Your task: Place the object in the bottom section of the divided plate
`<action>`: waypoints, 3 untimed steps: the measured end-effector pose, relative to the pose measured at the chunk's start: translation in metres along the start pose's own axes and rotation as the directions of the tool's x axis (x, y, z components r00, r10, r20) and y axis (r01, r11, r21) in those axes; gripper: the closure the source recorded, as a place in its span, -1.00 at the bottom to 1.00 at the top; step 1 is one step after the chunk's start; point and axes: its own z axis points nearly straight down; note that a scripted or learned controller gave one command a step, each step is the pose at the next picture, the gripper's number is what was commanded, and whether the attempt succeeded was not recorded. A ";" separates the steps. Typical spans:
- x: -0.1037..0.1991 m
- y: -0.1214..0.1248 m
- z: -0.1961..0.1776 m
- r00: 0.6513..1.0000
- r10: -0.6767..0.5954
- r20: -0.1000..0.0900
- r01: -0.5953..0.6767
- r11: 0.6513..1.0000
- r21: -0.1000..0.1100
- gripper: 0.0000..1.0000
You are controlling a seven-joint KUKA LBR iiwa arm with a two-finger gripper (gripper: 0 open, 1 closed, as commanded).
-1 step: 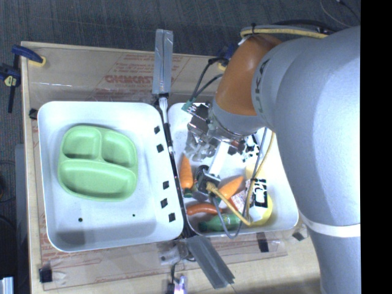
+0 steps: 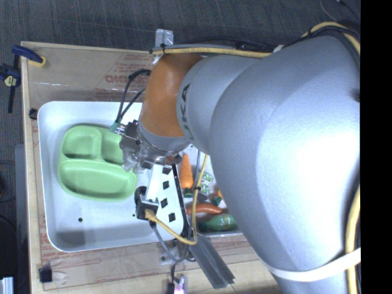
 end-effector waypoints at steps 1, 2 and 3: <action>0.035 -0.067 0.045 0.973 0.230 0.001 -0.230 0.973 0.001 1.00; 0.112 -0.048 -0.049 0.939 0.344 -0.004 -0.344 0.939 -0.003 1.00; 0.129 -0.001 -0.058 0.814 0.581 -0.005 -0.581 0.814 -0.003 1.00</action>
